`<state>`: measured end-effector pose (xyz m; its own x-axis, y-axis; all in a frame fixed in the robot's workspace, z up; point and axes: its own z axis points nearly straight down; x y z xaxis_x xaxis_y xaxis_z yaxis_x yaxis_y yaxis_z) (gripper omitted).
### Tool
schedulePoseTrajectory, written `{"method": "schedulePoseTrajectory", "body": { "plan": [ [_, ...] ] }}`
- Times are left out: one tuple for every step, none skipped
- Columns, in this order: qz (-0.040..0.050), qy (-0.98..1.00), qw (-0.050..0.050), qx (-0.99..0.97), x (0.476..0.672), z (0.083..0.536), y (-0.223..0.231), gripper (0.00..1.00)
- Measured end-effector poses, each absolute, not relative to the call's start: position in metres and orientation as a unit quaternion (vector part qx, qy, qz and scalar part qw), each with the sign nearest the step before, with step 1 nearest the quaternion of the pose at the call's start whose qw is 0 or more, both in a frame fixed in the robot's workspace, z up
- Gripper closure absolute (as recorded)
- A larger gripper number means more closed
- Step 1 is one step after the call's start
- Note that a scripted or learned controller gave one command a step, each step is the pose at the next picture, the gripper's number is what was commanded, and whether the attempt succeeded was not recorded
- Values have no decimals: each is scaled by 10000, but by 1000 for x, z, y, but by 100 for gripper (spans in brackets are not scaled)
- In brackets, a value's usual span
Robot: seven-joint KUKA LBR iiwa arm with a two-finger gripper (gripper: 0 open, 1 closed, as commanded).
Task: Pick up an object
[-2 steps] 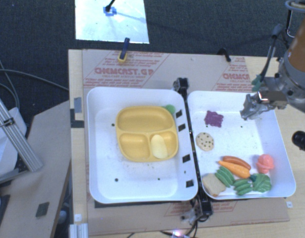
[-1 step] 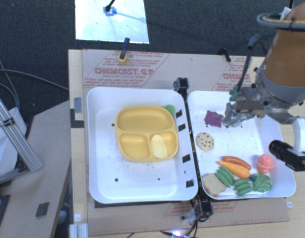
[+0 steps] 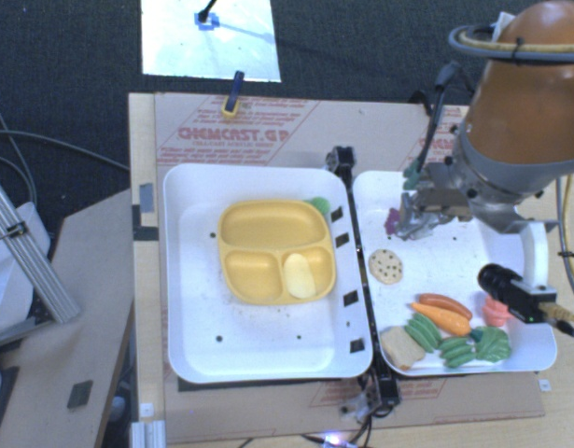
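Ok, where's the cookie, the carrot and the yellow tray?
cookie [image 3: 386, 267], camera view, middle of its spotted top.
carrot [image 3: 441, 318], camera view, middle of its orange body.
yellow tray [image 3: 268, 227], camera view, floor of its big compartment.

You're looking at a robotics lab bench: two white bins [image 3: 189, 278] clipped side by side on a Chemcast-printed board [image 3: 235, 124]. Left of the bins stands aluminium framing [image 3: 21, 250], with loose cables [image 3: 44, 147] trailing over dark carpet [image 3: 63, 45] behind it.
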<state>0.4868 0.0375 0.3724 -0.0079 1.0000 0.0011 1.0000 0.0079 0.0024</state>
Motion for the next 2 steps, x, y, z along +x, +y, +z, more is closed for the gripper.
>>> {"method": "schedulePoseTrajectory", "body": {
  "plan": [
    [30, 7101, 13, 7041, 487, 414, 75, 100],
    [11, 7108, -4, 7034, 486, 403, 135, 100]
  ]
}}
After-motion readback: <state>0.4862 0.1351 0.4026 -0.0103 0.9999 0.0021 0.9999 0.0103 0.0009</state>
